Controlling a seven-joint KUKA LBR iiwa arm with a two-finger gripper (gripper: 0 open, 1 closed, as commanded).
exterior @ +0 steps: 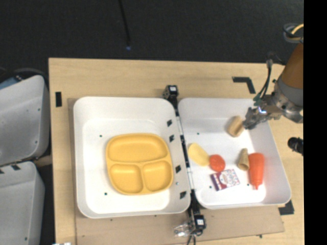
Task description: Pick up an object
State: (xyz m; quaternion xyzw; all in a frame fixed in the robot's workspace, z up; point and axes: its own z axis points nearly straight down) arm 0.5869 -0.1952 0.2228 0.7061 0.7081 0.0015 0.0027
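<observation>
Two bins side by side on the bench [127,78], touching along their inner edges. Left bin [87,188]: tray [139,163] at its centre. Right bin [214,114]: roll [235,126] near the far right corner, gripper [254,115] just beside it at the right edge. Bun [198,154] by the left edge; tomato [217,163] touching its right side. Packet [225,179] toward the near edge. Cone [243,159] and carrot [256,170] side by side near the right edge.

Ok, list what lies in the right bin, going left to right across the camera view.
Yellow piece → red tomato → small printed packet → tan cone → orange carrot. The tan cork-like piece overlaps others in the order, so it is left out.
</observation>
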